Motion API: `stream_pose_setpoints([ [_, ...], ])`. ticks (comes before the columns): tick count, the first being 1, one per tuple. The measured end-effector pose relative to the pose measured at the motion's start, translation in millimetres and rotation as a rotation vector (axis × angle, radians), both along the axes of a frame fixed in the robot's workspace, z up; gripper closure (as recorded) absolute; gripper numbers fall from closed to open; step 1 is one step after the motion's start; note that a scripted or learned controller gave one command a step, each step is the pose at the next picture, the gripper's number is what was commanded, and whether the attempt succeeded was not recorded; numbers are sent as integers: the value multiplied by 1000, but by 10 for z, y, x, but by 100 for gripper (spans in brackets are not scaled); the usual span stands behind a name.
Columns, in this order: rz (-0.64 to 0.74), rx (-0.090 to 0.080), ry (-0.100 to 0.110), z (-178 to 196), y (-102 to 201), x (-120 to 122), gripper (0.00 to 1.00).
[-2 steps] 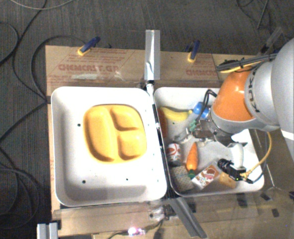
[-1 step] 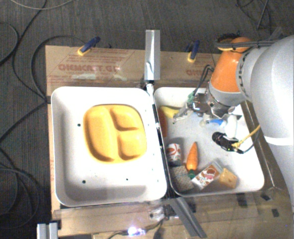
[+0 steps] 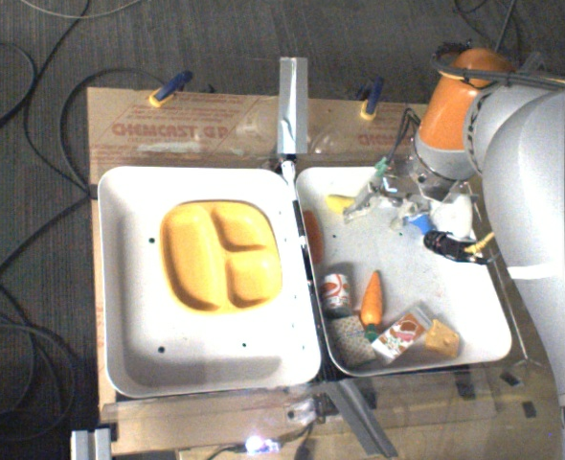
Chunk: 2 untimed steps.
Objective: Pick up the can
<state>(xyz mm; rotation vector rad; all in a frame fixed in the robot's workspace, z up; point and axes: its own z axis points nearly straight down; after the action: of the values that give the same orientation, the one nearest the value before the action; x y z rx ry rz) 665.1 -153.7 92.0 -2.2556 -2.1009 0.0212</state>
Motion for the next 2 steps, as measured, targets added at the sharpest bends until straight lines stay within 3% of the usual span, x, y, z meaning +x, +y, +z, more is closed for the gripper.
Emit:
stream_pose_setpoints([
  [1,-5,-26,-3,118,-112,-12,100],
  [2,-193,-41,-44,914,668,31,100],
])
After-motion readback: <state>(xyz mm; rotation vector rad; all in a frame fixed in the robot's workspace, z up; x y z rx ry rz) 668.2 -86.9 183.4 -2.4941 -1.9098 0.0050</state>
